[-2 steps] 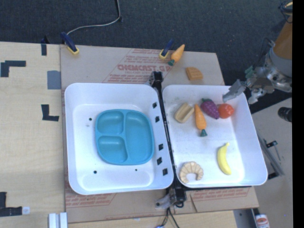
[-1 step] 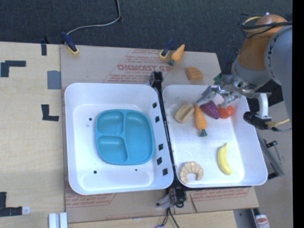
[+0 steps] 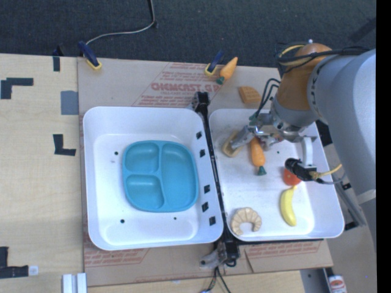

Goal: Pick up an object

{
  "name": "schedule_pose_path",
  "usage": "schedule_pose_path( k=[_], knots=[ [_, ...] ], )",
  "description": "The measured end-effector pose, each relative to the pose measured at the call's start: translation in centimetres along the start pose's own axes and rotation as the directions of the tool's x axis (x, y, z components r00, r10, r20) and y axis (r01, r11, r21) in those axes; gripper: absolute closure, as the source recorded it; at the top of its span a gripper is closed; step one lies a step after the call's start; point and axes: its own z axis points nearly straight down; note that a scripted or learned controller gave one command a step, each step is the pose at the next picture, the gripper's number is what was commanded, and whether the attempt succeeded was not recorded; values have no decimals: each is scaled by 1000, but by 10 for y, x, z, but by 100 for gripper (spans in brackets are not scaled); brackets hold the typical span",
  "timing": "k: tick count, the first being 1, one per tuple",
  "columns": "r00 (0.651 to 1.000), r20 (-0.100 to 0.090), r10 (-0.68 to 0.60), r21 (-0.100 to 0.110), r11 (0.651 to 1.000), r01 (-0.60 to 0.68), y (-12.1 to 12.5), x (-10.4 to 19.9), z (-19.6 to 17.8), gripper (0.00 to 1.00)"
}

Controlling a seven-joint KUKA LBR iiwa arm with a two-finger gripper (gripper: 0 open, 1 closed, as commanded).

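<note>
The gripper sits low over the back of the right-hand white bin, at the end of a grey arm with an orange band above the wrist, reaching in from the right. Whether its fingers are spread or pressed together cannot be told, since the metal parts blur together from above.

Right beside the gripper, on its left, lies a tan, bun-like toy with a darker strip across it. Just below the gripper lies a toy carrot, orange with its green tip pointing toward the near side. To the right of the carrot, a small red toy lies partly under a black fitting and yellow cable. Near it, closer to the front wall, lies a yellow banana, and a pale croissant sits in the bin's near left corner.

The left-hand bin holds a blue divided plate, lying flat in the middle.

Both bins rest on a sheet of brown cardboard with red printing, on a light wooden bench marked with dark tape. Behind the right bin, on the cardboard, lie a second small carrot and a tan block. Blue and yellow clamps grip the cardboard's far edge. Beyond is dark carpet crossed by a white cable.
</note>
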Motion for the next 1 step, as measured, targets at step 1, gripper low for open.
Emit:
schedule_pose_path(
  k=[1],
  knots=[
    [1000,0,-1,-6,1000,1,2,0,-13,100]
  ],
)
